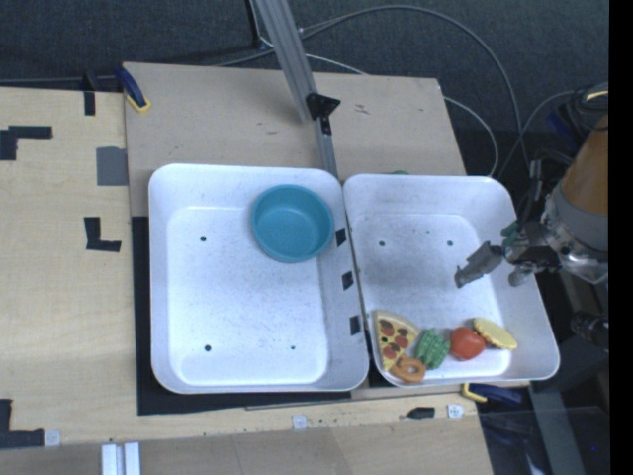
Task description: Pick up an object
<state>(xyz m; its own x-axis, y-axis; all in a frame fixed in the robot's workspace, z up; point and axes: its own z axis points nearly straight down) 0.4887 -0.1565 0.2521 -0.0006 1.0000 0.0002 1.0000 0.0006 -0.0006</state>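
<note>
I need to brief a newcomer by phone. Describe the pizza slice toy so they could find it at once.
Start at the right white bin and go to its near edge, where a row of small toy foods lies. The pizza slice is at the left end of that row, by the wall between the bins. It is a flat yellow wedge with red dots, unlike the green piece and red tomato beside it.

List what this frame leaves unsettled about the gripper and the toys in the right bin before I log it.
- Gripper, camera view: dark and blurred over the right bin; its height above the bin floor cannot be judged from this slanted angle.
- Green toy: too small to identify.
- Pizza slice and orange ring: whether they touch or overlap is unclear.
- Arm's upper part: cut off by the right edge.
</note>
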